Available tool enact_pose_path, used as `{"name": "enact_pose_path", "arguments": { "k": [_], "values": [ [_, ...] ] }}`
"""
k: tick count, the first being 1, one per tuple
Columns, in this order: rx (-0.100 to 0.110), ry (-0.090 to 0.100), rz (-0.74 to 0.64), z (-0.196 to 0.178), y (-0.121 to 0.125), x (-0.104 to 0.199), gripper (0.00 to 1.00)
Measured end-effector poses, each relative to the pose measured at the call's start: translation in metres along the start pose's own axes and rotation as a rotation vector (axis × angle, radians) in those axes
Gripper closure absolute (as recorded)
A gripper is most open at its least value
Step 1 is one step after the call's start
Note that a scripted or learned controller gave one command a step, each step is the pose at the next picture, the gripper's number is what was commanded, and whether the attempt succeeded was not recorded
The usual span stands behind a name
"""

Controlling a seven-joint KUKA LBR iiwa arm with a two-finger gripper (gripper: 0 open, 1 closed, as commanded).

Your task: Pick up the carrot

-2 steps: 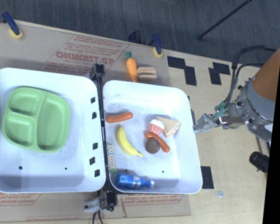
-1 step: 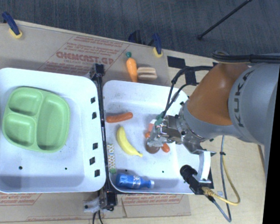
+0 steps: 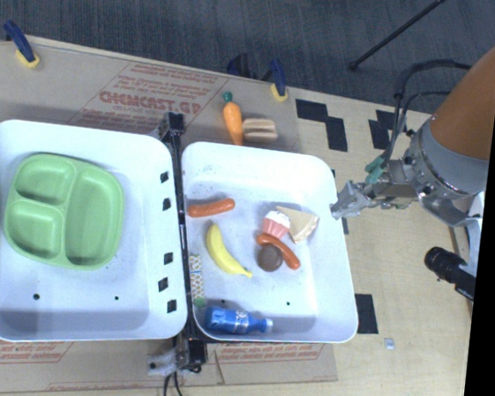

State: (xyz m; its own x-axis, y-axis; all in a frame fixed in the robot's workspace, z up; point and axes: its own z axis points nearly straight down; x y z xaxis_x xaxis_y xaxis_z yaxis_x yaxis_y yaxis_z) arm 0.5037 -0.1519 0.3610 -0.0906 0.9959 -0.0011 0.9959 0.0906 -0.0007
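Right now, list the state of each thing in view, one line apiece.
carrot: lying on the bench behind the right bin, untouched
gripper: at the right bin's right rim, nothing seen in it
blue bottle: on its side at the right bin's near wall
banana: lying flat in the right bin
green plate: upright in the left bin
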Motion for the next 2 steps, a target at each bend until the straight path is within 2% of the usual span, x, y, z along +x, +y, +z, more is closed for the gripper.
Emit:
{"name": "enact_pose_path", "arguments": {
  "k": [1,2],
  "values": [
    [0.004,0.003,0.02,0.104,0.007,0.071,1.0],
    [0.001,0.001,-0.071,0.056,0.02,0.022,1.0]
  ]
}}
